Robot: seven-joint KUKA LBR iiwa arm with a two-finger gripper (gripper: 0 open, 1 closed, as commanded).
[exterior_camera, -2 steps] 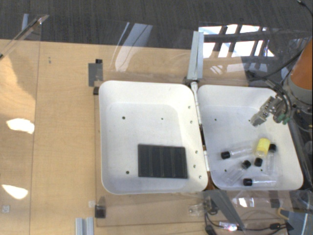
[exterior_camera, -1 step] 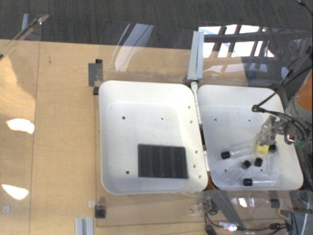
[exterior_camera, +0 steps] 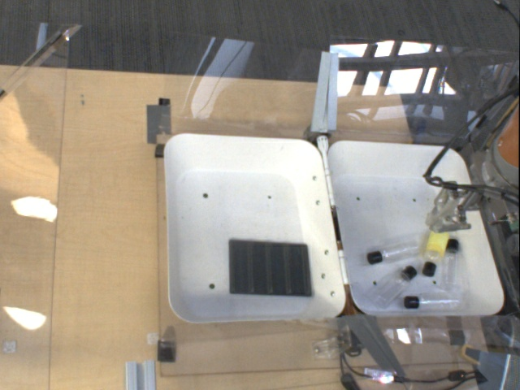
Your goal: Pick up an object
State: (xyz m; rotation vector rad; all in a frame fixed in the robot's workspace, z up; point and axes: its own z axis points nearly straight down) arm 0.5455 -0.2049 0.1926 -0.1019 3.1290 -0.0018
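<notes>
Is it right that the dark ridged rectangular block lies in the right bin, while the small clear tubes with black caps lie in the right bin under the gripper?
Not quite. The camera view shows the dark ridged block lying in the left bin, not the right one. The rest stands: the clear tubes with black caps lie in the right bin, by the gripper.

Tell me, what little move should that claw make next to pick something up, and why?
Probably a short drop straight down. The claw sits in the right bin just above a yellow object, with clear black-capped tubes lying around it. Nothing appears gripped yet, so lowering onto the yellow piece looks like the nearest chance, though I can't tell how the claw is set.
</notes>
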